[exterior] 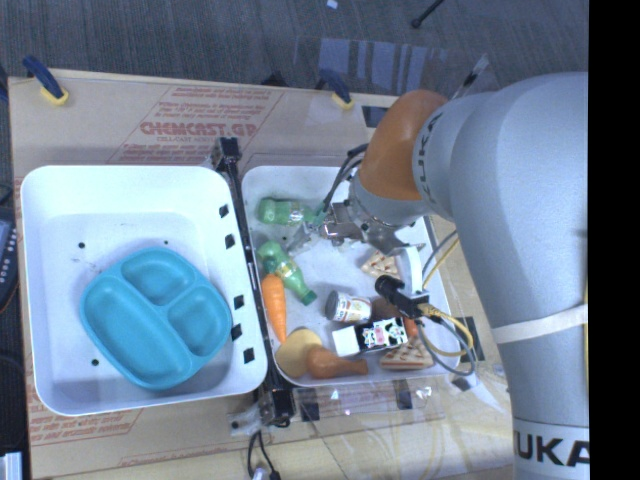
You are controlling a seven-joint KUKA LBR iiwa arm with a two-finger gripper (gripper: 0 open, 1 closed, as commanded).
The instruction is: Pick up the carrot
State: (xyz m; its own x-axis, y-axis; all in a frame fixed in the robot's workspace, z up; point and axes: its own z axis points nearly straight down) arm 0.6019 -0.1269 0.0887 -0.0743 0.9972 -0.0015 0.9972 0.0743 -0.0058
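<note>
Carrot: laid along the right bin's left wall, beside a green bottle. Gripper: finger position cannot be told.

Even, diffuse overhead light is washing the scene; nothing is looking dim. The two shallow white plastic bins are running close to overexposed, walls barely separating from floors. Soft shadow is pooling under the sky-blue three-compartment plastic tray. Mild sheen is showing on the big grey metal arm housing. Clear acrylic plate at the top is reflecting faintly. Whole frame is looking slightly soft and compressed; small clutter is smearing together.
</note>
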